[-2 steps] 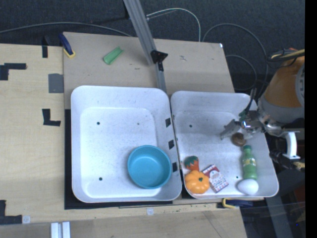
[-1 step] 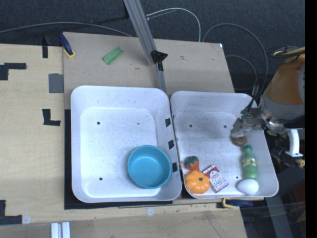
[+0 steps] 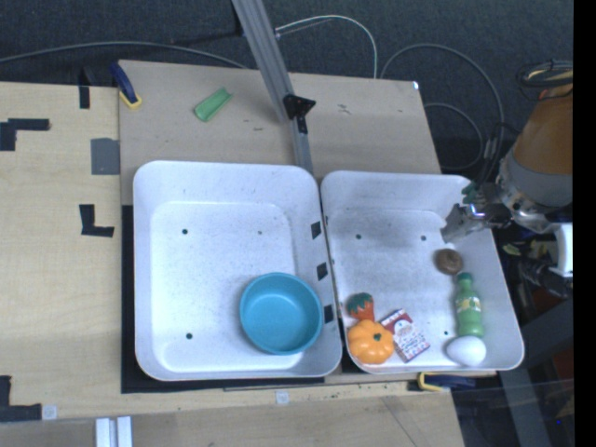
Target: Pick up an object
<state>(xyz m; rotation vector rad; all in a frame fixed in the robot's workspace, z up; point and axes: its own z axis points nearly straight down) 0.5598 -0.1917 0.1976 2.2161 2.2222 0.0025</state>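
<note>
I see the gripper at the right bin's upper right rim, and I cannot tell how its jaws stand. Just below it lies a small brown ball, apart from it. Further down sit a green bottle, white egg, orange pumpkin. A blue bowl sits in the left bin.

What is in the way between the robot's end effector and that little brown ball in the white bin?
Nothing visible is in the way. The end effector sits at the right bin's right edge, and the little brown ball lies just below it on bare bin floor. The green bottle and white egg lie farther down, past the ball.
</note>
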